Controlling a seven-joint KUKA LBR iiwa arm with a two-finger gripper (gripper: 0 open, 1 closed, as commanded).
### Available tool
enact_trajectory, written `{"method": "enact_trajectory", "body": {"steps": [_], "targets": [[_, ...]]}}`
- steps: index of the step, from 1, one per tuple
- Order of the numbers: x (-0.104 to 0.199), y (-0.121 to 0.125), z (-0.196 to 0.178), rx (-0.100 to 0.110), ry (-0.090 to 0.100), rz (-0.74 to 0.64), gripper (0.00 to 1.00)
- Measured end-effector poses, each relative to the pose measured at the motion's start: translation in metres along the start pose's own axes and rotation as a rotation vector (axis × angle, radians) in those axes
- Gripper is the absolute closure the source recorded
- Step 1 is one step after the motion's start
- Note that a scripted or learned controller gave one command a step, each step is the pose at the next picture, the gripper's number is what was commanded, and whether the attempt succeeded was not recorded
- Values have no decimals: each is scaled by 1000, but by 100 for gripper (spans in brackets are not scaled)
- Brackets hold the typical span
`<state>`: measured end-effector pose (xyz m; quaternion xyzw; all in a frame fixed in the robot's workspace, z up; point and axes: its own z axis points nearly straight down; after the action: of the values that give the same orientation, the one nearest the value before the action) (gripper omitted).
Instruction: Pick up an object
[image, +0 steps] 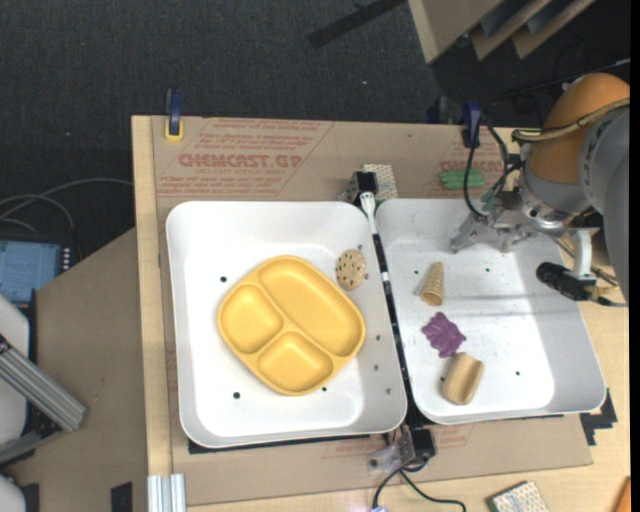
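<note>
The right bin (560, 385) holds a tan ice-cream cone (432, 283), a purple bunch of grapes (442, 334) and a tan cylinder (462, 379). In the left bin (190, 300) a yellow divided plate (290, 323) lies beside a speckled cookie (350, 268). My gripper (488, 240) hangs over the far end of the right bin, up and to the right of the cone. Its fingers stand open with nothing between them.
A green object (460, 180) lies on the bench behind the right bin. The divider between the bins (385, 290) runs down the middle. The arm (585, 130) comes in from the upper right. Bare bin floor stretches right of the grapes.
</note>
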<state>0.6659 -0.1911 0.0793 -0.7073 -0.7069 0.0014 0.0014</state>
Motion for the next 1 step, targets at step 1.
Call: {"method": "enact_trajectory", "body": {"steps": [1], "targets": [[-29,-30,-7,-6,10,-3,0]]}}
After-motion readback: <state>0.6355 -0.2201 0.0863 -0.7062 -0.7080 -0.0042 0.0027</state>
